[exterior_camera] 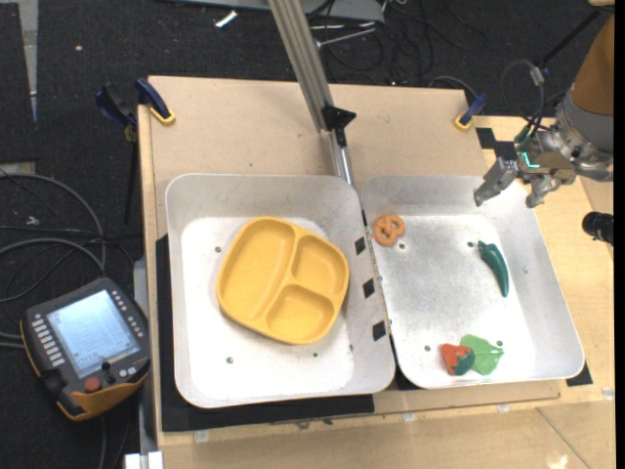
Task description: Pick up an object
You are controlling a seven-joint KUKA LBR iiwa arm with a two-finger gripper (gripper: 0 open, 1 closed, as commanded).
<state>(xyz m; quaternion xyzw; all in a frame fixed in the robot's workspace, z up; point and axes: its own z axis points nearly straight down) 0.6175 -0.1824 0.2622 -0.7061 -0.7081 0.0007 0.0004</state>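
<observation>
The right bin (547,291) holds three small things: an orange pretzel (389,230) near its far left corner, a dark green pepper (494,265) toward the right, and a red and green strawberry-like toy (471,356) by the near edge. My gripper (512,191) hangs above the bin's far right corner, open, with nothing between its fingers. It is well above and behind the green pepper.
A yellow divided plate (283,279) lies in the left bin (195,262). A slanted metal pole (311,66) runs down to the seam between the bins. Clamps sit at the bench's far corners, and a teach pendant (86,345) lies off the left side.
</observation>
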